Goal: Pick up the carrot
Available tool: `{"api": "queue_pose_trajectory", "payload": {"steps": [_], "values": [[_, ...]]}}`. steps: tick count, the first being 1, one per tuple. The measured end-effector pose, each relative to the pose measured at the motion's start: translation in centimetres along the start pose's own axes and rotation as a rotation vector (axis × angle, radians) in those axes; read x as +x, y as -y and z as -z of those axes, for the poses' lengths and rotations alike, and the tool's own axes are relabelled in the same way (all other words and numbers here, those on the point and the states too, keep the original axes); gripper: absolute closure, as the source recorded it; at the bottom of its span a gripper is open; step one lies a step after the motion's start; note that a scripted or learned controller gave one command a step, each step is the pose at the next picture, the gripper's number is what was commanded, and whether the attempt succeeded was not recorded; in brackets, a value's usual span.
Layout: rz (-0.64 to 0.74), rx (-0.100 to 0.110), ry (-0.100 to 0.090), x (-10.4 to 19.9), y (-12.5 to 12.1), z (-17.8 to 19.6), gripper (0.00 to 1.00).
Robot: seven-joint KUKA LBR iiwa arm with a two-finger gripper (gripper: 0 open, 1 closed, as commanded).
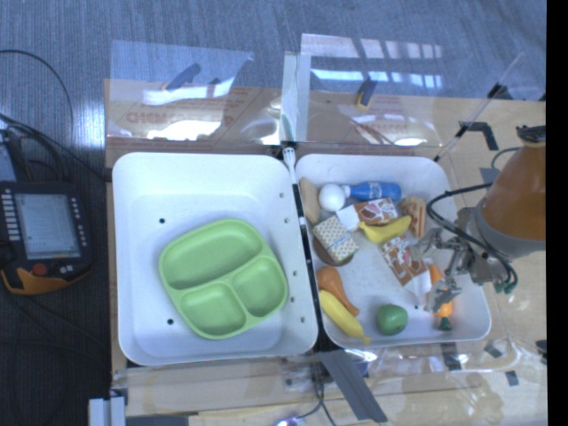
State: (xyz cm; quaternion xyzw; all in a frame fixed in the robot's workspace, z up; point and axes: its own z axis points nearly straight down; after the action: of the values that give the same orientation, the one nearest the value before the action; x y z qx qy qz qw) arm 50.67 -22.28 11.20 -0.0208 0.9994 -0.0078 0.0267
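Seeing gripper (pixel 446 284) at right bin's (pixel 461 331) 4 o'clock corner, can't tell grip state. Carrot (pixel 335 289) lies at its 9 o'clock, near left wall, long axis approx 10-to-4, beside banana (pixel 343 315).

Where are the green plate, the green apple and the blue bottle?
green plate (pixel 224 278), camera view, on its middle ridge.
green apple (pixel 390 319), camera view, on its top.
blue bottle (pixel 374 190), camera view, on its body.

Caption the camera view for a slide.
Claw hovers at the right bin's near right corner; carrot lies beside a banana; green tray fills left bin.
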Motion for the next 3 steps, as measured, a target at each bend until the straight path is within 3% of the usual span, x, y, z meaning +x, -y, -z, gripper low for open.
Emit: {"api": "queue_pose_trajectory", "payload": {"steps": [3], "values": [[-0.179,0.0,0.006,0.29,0.04,0.0,0.0]]}}
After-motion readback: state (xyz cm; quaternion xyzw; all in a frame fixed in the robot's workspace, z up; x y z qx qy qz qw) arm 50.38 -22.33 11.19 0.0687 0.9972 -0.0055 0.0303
